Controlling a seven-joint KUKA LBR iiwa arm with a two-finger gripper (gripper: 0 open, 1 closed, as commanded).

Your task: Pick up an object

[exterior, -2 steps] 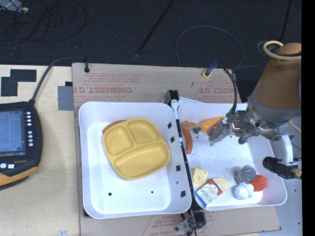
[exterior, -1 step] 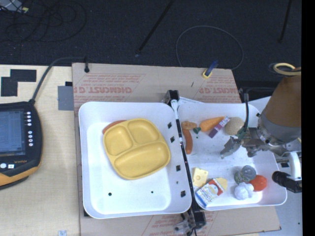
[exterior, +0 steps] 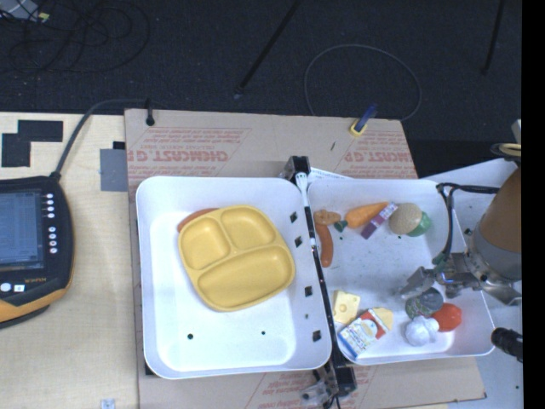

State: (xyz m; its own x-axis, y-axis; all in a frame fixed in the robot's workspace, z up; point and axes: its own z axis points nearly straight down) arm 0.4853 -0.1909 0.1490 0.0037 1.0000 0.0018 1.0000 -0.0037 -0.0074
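Note:
My gripper (exterior: 430, 281) reaches in from the right and sits low over the right bin (exterior: 387, 353), near its right side. Just below it lie a grey object (exterior: 425, 302), a red tomato (exterior: 446, 317) and a white ball (exterior: 418, 332). Further left in this bin are a wedge of yellow cheese (exterior: 345, 304) and a small carton (exterior: 361, 331). Along the far side lie a carrot (exterior: 366, 214), a purple piece (exterior: 379, 221), a brown potato (exterior: 406, 218) and a sausage (exterior: 324, 242). The angle hides whether anything sits in the gripper.
The left bin (exterior: 166, 331) holds a yellow divided plate (exterior: 236, 256) with a red item (exterior: 189, 219) peeking out from under its far left edge. A teach pendant (exterior: 30, 244) lies on the bench at the left. Cables trail near the arm (exterior: 502, 228) on the right.

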